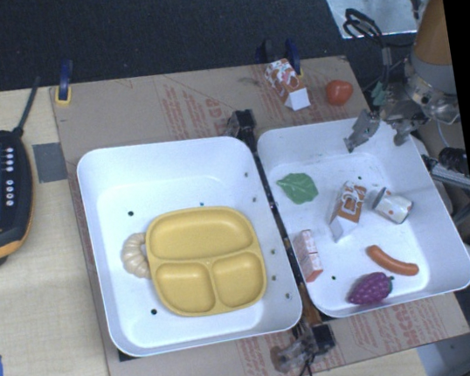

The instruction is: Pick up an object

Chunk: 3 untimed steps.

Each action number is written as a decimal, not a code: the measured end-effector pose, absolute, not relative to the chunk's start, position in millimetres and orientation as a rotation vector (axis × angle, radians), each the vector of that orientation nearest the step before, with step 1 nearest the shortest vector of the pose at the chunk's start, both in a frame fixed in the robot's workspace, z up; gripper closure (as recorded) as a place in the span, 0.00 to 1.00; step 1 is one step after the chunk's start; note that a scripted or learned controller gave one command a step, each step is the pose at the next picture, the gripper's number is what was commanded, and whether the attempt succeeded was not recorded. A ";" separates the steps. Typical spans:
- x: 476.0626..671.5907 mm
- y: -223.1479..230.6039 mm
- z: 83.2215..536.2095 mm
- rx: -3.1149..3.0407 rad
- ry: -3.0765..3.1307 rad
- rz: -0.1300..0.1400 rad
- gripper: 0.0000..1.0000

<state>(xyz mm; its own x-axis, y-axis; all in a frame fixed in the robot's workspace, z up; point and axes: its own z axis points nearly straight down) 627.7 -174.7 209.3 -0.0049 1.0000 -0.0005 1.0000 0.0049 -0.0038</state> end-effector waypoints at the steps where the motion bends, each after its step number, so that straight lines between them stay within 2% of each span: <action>1: 567.3 -159.5 110.6 -2.212 -2.225 0.007 0.00; 2: 567.7 -160.7 121.4 -2.209 -2.228 0.010 1.00; 3: 557.2 -90.2 192.1 -2.212 -2.228 0.004 1.00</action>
